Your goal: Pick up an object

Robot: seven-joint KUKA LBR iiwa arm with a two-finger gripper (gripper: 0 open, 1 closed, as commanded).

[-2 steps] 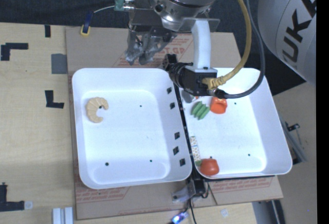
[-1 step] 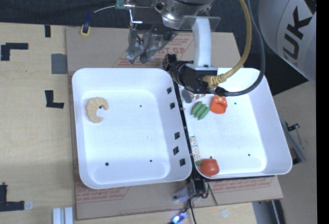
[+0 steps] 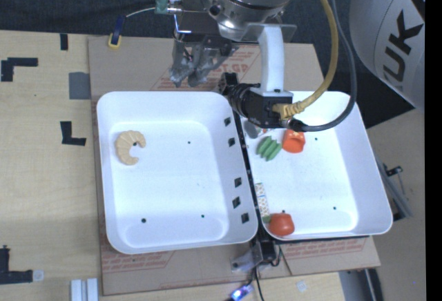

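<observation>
The pincer [image 3: 193,74] hangs over the brown cardboard sheet [image 3: 135,61], just beyond the far rim of the left-hand bin [image 3: 166,101]. Its tips are blurred and seen from above, so I cannot tell whether it is open or closed; nothing shows in its grip.

Nearest to it, inside the right-hand bin [image 3: 345,175] at its far left corner, a green piece [image 3: 268,148] lies just beside an orange-red piece [image 3: 293,141]. Both sit below and to the right of the pincer in the view.

A tan croissant-shaped piece [image 3: 130,146] lies well apart from the pincer on the left side of the left-hand bin. Farthest off, a round red piece [image 3: 281,224] rests in the near left corner of the right-hand bin, against the wall. Both bins stand on the cardboard on the pale worktop [image 3: 41,175].
</observation>
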